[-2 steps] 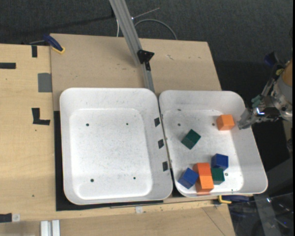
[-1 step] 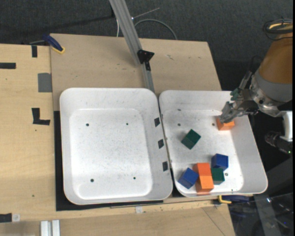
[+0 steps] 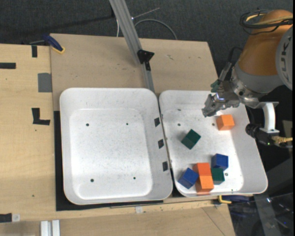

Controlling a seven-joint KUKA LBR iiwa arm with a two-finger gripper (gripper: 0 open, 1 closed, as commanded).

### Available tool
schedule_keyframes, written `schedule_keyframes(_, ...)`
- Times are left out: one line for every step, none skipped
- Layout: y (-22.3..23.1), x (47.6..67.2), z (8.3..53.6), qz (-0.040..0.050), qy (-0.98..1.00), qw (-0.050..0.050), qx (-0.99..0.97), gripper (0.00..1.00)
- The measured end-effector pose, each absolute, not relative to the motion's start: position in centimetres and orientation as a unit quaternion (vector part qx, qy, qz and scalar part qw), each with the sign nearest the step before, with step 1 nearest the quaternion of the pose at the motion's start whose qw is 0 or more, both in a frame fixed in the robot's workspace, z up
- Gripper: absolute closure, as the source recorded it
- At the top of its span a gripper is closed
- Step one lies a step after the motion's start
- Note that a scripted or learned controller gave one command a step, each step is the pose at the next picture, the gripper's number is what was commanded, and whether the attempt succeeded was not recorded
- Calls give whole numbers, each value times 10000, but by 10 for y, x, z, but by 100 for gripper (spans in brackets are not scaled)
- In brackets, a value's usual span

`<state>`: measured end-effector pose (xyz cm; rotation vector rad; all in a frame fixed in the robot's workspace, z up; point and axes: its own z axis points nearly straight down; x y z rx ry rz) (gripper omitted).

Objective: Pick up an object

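**Hand parked over the right bin, orange cube just beside it**

The hand (image 3: 214, 105) hung over the back part of the right bin (image 3: 250, 181), with the orange-banded arm (image 3: 265, 43) coming in from the right. The nearest thing was a lone orange cube (image 3: 225, 122), lying just beside the hand, toward the front and slightly right of it; the two looked apart, not touching. It was a cube, so no long axis mattered. A dark green cube (image 3: 191, 138) sat near the bin's middle, further forward and left of the hand.

A tight cluster sat at the front of that bin: a blue cube (image 3: 188, 177), an orange block (image 3: 204, 176), another blue cube (image 3: 220, 160) and a small green cube (image 3: 217, 174), touching or nearly so, so harder to grab cleanly.

Whether the hand was wide or narrow: could not tell, since its tips were dark and blurred against the wrist. Nothing was visibly held. The left bin (image 3: 69, 102) carried no blocks. My guess: the lone orange cube was the easiest target.
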<state>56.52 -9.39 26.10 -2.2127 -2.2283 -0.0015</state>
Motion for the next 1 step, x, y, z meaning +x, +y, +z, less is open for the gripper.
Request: schedule_keyframes(-47,584,262,-1,-7093,5,-7049,100)
